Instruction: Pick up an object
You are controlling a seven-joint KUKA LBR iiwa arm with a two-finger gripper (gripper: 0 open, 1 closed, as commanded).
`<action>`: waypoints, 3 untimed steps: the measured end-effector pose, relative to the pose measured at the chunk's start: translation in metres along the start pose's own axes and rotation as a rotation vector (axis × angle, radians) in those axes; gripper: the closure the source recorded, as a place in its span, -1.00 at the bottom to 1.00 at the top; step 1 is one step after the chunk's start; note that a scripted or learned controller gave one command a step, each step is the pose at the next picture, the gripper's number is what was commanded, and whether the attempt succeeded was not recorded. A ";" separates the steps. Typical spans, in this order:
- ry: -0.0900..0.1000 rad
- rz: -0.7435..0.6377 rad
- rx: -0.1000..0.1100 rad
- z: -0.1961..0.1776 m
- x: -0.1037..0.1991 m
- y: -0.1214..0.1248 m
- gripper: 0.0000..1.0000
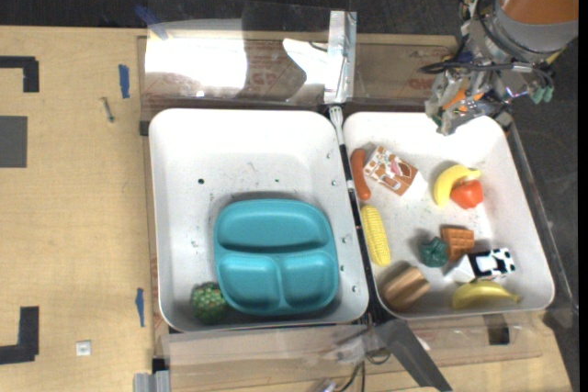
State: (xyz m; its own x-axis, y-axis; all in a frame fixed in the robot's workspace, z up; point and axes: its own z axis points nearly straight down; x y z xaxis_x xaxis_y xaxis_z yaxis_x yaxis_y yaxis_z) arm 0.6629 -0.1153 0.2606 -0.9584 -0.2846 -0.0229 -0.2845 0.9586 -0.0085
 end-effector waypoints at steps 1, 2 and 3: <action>0.018 -0.065 -0.009 0.019 -0.003 0.016 1.00; 0.009 -0.115 -0.006 -0.017 -0.018 0.037 1.00; 0.016 -0.301 -0.011 -0.004 -0.021 0.053 1.00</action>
